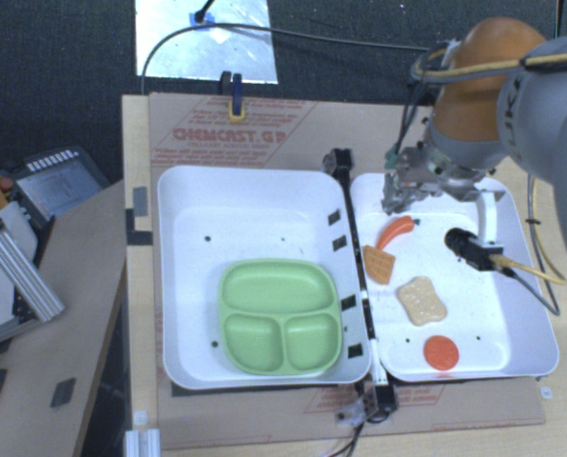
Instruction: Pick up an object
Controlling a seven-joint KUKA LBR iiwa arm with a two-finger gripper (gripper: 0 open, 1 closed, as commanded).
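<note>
Over the far left part of the right bin [498, 327], the claw [395, 203] hangs from the grey arm [540, 103], whose upper length is cut off by the frame edge. The wrist's bulk masks the claw's tip, so it cannot be told whether the claw is spread or pressed together. Just beneath it, on the right bin's floor, lies the carrot-shaped piece [396, 229]: small, smooth, orange, tapered and set aslant. Whether the two touch is not discernible. Close to the right bin's left wall rests a tan wedge [379, 264] with a gridded face. At the right bin's middle is a pale, speckled slab [421, 301]. Toward its near wall is a flat red-orange disc [442, 352]. Against the right bin's left wall stands the left bin [198, 255], holding a matte green three-compartment plate [279, 315].
</note>
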